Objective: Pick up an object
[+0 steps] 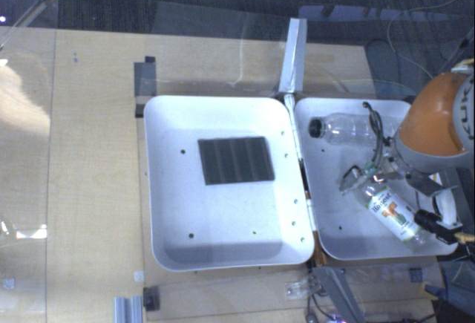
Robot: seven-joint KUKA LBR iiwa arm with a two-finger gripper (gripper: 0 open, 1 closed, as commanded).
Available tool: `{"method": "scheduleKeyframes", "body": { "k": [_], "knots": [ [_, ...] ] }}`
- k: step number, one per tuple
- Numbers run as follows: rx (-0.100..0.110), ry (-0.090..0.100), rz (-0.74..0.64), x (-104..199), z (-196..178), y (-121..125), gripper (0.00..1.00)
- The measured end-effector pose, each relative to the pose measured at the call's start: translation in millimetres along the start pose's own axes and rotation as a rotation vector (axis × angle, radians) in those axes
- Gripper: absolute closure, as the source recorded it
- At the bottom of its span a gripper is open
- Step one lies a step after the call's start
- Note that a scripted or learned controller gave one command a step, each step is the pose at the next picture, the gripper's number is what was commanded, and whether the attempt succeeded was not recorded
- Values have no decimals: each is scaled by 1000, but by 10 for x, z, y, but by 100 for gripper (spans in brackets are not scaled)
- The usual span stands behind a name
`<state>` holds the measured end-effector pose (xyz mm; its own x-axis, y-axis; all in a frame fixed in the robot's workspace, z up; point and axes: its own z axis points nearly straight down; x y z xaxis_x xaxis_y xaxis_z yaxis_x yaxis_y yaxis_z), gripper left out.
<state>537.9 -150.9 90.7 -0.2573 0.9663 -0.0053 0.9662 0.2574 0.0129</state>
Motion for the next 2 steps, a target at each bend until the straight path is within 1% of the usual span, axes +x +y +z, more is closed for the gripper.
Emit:
{"method": "scheduleKeyframes", "body": {
  "k": [1,2],
  "knots": [
    [1,0,-148,-128,14,287,0],
    [-2,-2,-199,-135,5,-128,0]
  ]
}}
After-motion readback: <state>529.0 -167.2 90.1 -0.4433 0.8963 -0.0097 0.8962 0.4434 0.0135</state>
